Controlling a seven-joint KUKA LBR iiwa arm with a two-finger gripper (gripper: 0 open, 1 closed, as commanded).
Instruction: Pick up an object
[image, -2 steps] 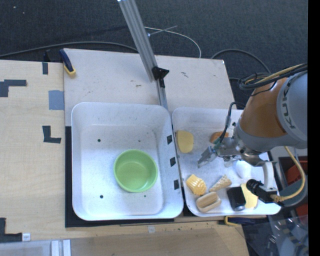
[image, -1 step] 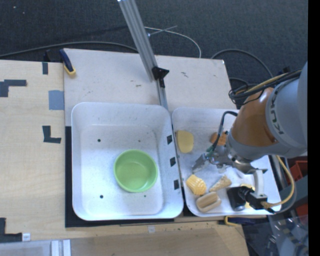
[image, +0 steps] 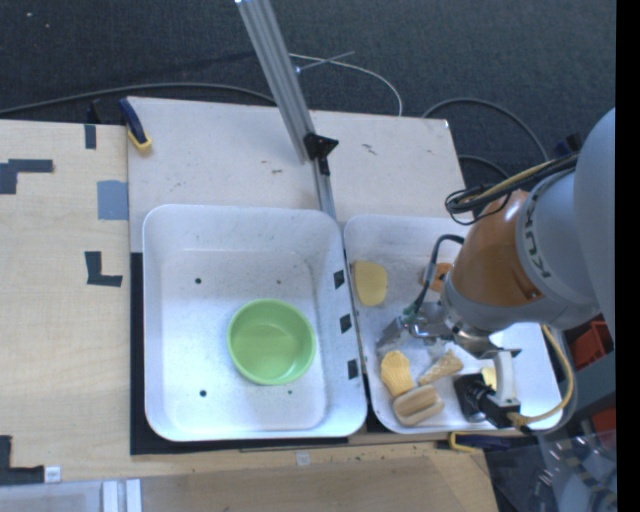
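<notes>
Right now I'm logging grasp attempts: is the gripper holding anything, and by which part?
Cannot be told. The gripper is low in the right bin among the yellow food pieces, with nothing visibly held.

A pale wood bench (image: 50, 330) carries a white board (image: 220, 150) and two white bins (image: 160, 300) side by side.

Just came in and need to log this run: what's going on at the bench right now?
A grey-and-orange arm reaches in over the right bin, with its gripper low among the food-like pieces there. A yellow piece lies near that bin's left wall, and a few tan pieces sit toward its front. Nothing can be seen held yet. The left bin holds a green bowl, untouched.
</notes>
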